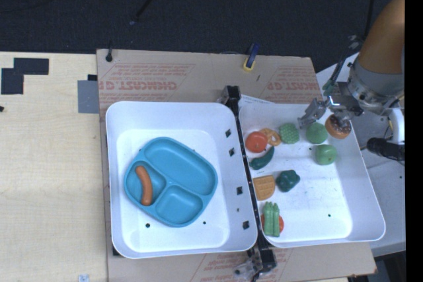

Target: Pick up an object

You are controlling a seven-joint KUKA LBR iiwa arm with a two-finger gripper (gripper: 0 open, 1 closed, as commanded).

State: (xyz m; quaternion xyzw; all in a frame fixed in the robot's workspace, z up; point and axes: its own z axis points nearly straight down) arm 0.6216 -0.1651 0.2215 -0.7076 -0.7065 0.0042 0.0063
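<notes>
Object candidates: small toy foods scattered in the right white bin (pixel 370 208), centre-right of the frame.
Left bin: shallow white bin (pixel 132 122) holding a blue divided plastic plate (pixel 182 175) with an orange sausage-shaped toy (pixel 144 184) in its left compartment.
Middle of right bin: red round toy (pixel 256 141), dark green curved toy (pixel 263 158), orange block (pixel 264 187), dark green lump (pixel 287 179), green-and-red toy (pixel 271 218) near the lower rim.
Upper right of right bin: bumpy green ball (pixel 288 133), smooth green ball (pixel 316 133), green apple-like toy (pixel 324 154).
Hand: two-finger metal hand (pixel 328 109) at the bin's upper right edge; cannot tell whether it is wide or narrow.
Key relation: smooth green ball lies just below and slightly left of the hand, nearest of all; a brown-orange round toy (pixel 339 127) sits just right of it.
Judgement: a short drop down-left would likely reach that ball.
</notes>
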